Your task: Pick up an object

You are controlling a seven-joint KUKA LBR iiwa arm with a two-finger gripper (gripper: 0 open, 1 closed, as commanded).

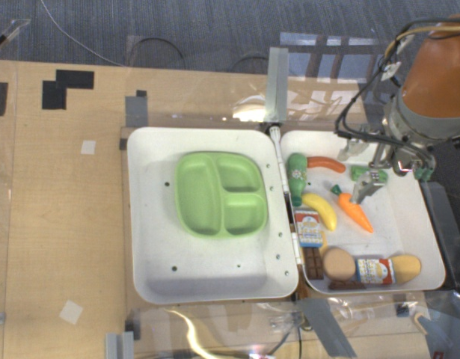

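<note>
- White plastic forms the two shallow bins: the left bin [151,275] holds a green divided plate [218,194], lying flat near its middle with three compartments.
- The right bin [431,264] carries a scatter of toy foods and small packages.
- A green bottle [296,174] lies along the right bin's left wall, with a red-orange sausage [326,164] just beside its upper end.
- A yellow banana [322,209] lies at a slant below the bottle, near the middle of the bin.
- An orange carrot [354,212] lies slanted to the right of the banana, its green top pointing up-left.
- A small red-and-white carton [310,228] sits below the banana; a dark brown chocolate bar [313,262] lies just under it, against the left wall.
- A tan egg-like ball [337,262] rests near the bin's lower edge, touching a bottle with a red-and-white label and yellow end [383,269] that lies on its side.
- The grey arm, with its orange band [437,69], reaches in from the right, above the right bin's upper part.
- The gripper [368,185] hangs low over the carrot's upper end, close to or touching it; whether its fingers are spread or closed I cannot tell, and nothing is plainly seen between them.
</note>
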